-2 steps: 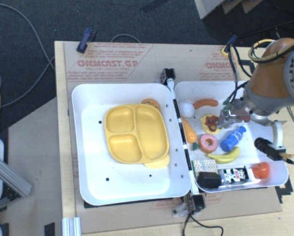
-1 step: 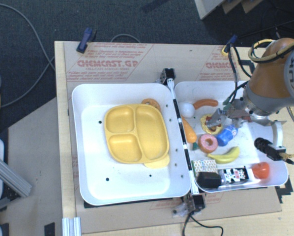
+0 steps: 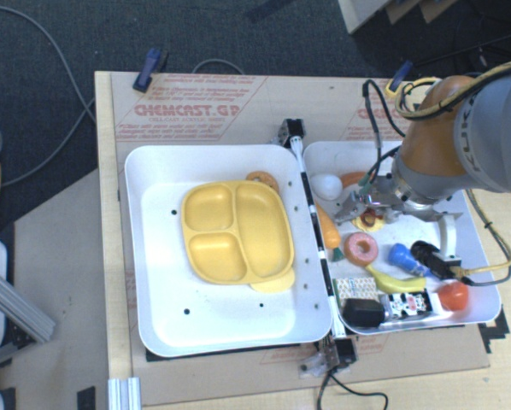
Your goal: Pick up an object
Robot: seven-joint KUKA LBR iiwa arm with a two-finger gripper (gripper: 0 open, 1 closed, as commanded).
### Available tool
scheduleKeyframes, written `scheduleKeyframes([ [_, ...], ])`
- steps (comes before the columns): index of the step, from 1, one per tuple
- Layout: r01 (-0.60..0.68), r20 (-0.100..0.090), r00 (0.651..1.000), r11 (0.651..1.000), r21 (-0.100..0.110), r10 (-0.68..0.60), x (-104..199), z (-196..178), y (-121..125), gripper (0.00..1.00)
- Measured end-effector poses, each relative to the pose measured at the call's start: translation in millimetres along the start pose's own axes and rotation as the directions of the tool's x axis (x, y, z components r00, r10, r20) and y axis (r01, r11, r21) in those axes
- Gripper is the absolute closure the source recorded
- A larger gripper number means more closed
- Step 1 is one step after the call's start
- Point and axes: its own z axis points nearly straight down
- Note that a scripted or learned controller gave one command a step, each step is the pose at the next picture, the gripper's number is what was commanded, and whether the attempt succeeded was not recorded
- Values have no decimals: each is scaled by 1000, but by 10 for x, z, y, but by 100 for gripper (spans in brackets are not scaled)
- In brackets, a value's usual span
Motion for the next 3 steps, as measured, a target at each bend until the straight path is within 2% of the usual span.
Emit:
scheduleKeyframes([
  [1,6,-4,1000,999,53,-6,71,86,684,0],
  [2,5,-2,1000,999,51,-5,68,-20,690,100],
  [3,2,-2,1000,1000,3,-2,892,-988,414,100],
])
